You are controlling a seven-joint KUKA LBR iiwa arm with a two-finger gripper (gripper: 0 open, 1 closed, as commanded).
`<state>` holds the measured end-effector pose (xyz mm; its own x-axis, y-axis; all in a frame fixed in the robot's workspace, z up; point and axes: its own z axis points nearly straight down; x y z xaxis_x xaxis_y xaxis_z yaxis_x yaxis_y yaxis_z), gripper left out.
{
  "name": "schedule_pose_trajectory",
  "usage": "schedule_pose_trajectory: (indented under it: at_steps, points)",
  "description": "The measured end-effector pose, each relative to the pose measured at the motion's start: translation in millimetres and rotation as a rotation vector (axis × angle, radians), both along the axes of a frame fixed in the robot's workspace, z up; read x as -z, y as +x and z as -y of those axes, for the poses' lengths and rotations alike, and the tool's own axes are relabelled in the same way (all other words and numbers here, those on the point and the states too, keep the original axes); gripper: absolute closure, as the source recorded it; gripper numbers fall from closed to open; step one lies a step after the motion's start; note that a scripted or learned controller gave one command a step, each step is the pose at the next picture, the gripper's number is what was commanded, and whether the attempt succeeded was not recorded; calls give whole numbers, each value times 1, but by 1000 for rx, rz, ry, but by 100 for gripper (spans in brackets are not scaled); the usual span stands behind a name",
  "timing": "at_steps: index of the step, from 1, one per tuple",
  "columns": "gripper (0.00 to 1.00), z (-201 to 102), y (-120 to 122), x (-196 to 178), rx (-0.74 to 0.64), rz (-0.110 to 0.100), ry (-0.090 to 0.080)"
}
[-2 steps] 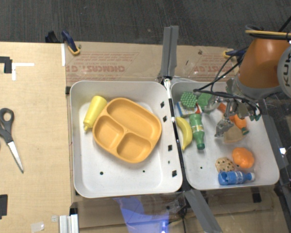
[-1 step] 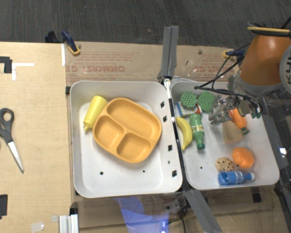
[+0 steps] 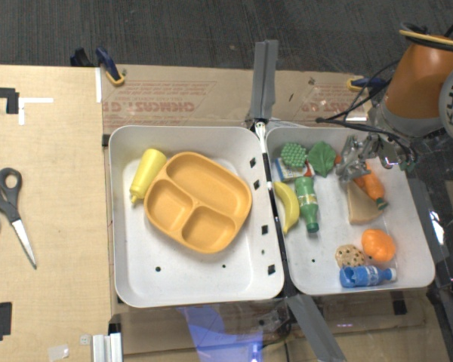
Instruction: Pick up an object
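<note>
My gripper (image 3: 353,162) hangs low over the back of the right bin (image 3: 419,247), reaching in from the right. Its tip is just left of an orange carrot (image 3: 372,188) and right of a green leafy toy (image 3: 322,157). A tan wedge (image 3: 360,207) lies right below the carrot. Nothing can be seen held in the gripper. The same bin holds a green bottle (image 3: 307,203), a banana (image 3: 288,207), a green textured ball (image 3: 293,155), an orange (image 3: 378,245), a cookie (image 3: 350,256) and a blue bottle (image 3: 368,276).
The left bin (image 3: 128,270) holds a yellow divided plate (image 3: 198,200) and a yellow bottle (image 3: 146,173). Scissors (image 3: 11,210) lie on the bench at the far left. A grey bar (image 3: 265,78) stands behind the bins' shared wall.
</note>
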<state>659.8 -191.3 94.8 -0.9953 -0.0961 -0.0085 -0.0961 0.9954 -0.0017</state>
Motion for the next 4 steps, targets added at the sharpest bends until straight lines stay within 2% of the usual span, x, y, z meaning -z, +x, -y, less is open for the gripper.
schedule_pose_trajectory:
  at_steps: [1, 2, 3, 4]
  points:
    - [0, 1, -4, 2, 1, -20, 2]
    - [100, 1, 0, -11, 1, 2, -1]
    - [0, 1, -1, -11, 2, -5, 0]
    - [0, 30, 4, -5, -55, 7, -3]
